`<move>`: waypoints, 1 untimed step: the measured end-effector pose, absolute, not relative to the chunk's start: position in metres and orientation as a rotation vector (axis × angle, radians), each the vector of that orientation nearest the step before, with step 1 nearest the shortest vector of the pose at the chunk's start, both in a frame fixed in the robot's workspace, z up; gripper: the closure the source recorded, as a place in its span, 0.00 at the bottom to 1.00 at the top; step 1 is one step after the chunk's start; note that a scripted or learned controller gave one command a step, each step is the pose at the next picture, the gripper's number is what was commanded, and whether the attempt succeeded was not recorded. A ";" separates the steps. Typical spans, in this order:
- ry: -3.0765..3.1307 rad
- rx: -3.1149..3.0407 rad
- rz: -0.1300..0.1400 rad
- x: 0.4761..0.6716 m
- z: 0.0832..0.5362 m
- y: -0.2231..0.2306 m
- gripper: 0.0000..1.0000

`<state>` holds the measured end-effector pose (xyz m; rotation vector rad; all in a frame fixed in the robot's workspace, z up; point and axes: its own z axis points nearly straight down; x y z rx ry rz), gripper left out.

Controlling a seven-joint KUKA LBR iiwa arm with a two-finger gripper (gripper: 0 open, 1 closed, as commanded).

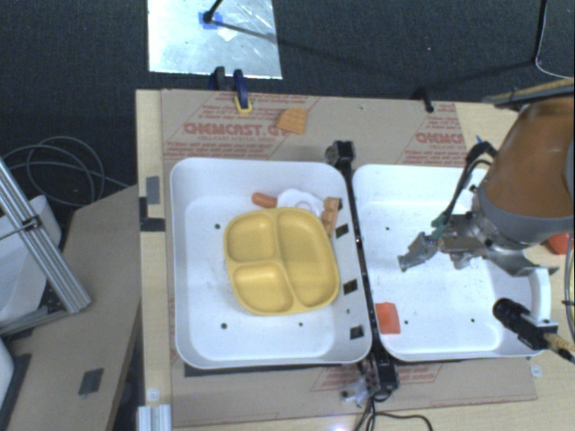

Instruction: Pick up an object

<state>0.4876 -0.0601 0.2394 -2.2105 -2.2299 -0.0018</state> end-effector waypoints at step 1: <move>-2.222 -2.239 -0.004 0.487 0.317 -0.161 0.00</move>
